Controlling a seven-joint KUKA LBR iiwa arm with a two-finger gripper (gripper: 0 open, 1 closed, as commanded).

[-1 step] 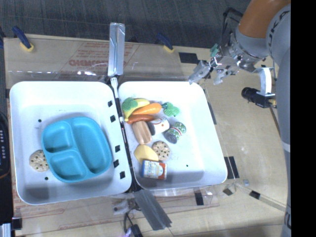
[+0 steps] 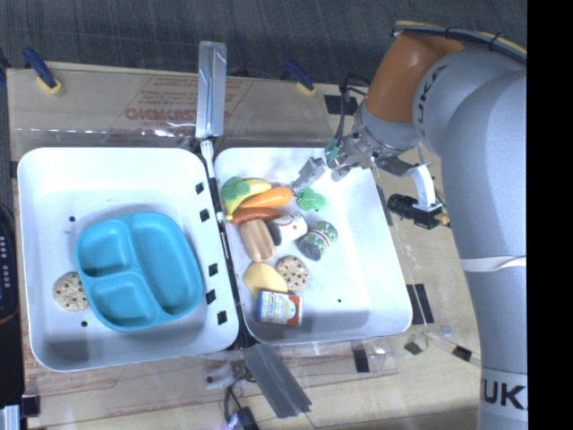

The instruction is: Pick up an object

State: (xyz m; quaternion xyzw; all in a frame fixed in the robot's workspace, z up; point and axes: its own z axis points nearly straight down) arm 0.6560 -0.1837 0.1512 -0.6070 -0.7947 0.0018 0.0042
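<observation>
Gripper (image 2: pixel 309 174): finger state cannot be told, above toy carrot (image 2: pixel 265 200) | right bin (image 2: pixel 376 240) far edge | pick not yet done

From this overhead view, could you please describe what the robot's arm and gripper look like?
The arm is thick, rounded and light grey, with an orange band above the wrist and dark letters near its base. Dark cables run along the wrist, and a small black-and-white fitting sticks out beside it. The gripper is slim and metallic, ending in two narrow fingers.
</observation>
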